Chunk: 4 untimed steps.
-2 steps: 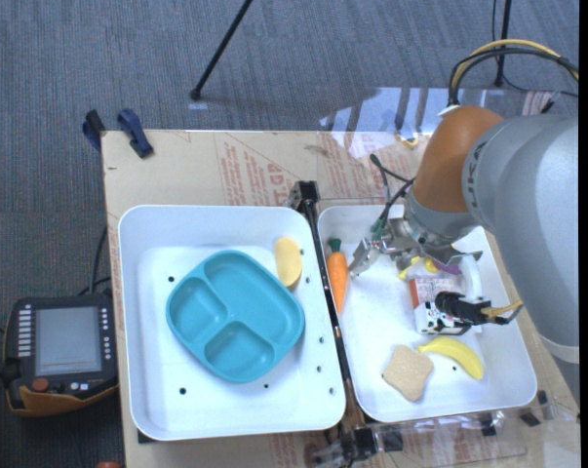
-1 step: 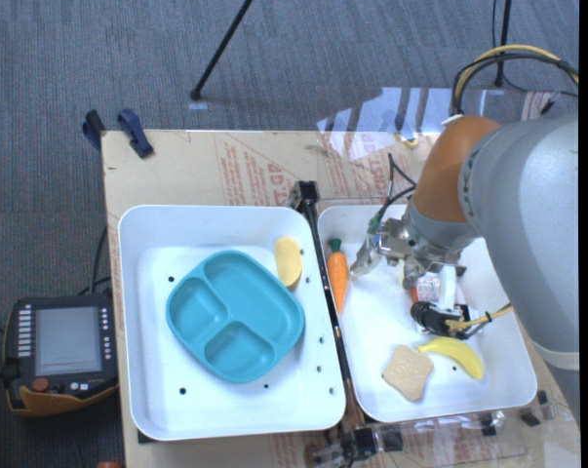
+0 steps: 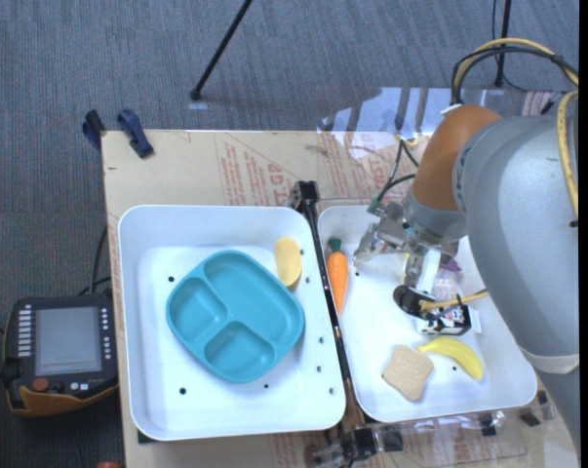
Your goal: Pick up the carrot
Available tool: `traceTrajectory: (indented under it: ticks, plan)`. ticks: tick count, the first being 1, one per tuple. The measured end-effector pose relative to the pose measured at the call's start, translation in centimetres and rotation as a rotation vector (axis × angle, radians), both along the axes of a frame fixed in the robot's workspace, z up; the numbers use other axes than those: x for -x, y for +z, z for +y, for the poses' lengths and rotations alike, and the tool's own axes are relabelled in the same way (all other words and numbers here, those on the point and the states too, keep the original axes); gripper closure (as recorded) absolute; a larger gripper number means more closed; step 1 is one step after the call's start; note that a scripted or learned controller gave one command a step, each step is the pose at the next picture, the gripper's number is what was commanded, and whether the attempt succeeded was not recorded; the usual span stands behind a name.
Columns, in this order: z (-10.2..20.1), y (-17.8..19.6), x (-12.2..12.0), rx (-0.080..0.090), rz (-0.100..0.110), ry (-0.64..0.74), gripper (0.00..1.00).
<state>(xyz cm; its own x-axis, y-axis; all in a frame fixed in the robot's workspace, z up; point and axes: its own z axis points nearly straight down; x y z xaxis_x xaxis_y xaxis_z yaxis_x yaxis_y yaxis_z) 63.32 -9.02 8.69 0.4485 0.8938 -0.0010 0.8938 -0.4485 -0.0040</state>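
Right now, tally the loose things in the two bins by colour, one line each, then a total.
Blue: 1, divided plate
Orange: 1, carrot
Yellow: 2, banana, pale oval piece
Tan: 1, bread slice
Total: 5

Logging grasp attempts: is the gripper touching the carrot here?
Apart. The camera view shows the gripper over the right bin, with bare white bin floor between it and the carrot lying along the left wall.

Grey carpet (image 3: 128, 37) surrounds the bench (image 3: 225, 164), tripod legs (image 3: 225, 37) behind.
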Motion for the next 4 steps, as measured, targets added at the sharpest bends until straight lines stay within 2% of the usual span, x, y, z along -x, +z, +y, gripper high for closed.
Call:
traceTrajectory:
  ticks: [1, 2, 3, 4]
  plan:
    - [0.9, 0.0, -1.0, 0.001, 0.001, -0.255, 0.00]
    - [0.9, -0.1, 0.6, 0.002, 0.005, -0.569, 0.00]
    - [-0.1, -0.1, 5.2, 0.002, 0.006, -0.826, 0.00]
    - [1.8, 10.5, -0.5, -0.002, -0.008, -0.865, 0.00]
